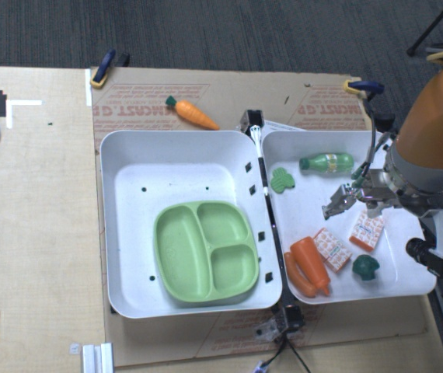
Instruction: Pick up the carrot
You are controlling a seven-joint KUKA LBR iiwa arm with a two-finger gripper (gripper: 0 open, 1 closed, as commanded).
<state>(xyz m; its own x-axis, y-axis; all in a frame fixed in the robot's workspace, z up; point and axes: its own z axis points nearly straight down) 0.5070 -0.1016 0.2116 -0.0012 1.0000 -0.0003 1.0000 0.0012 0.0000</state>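
Carrot (193, 113) lies on the brown cardboard (229, 95) behind the left bin (120, 231), outside both bins, its green top pointing left and its orange tip pointing right toward the black clip (252, 120) where the two bins meet. It is well apart from the gripper.

Gripper (340, 203) hangs over the right bin (408, 284), near its middle, pointing left. Its fingers (336, 206) look spread apart with nothing between them. Just behind it the grey wrist and the orange band of the arm (435, 130) fill the right side.

Inside the right bin, a green bottle (326, 162) lies on its side near the back wall. A small green leafy piece (282, 180) sits by the left wall. Two white-and-red packets rest near the middle: one (368, 231) just right of the gripper, the other (332, 249) below it. A long orange-red piece (307, 266) lies at the front left corner, and whether it is one thing or two side by side is unclear. A broccoli floret (365, 266) sits near the front wall.

The left bin holds a green divided plate (204, 249) with three sections.

A blue-and-yellow clamp (103, 67) grips the cardboard at its back left corner, and another (364, 88) sits at the back right.
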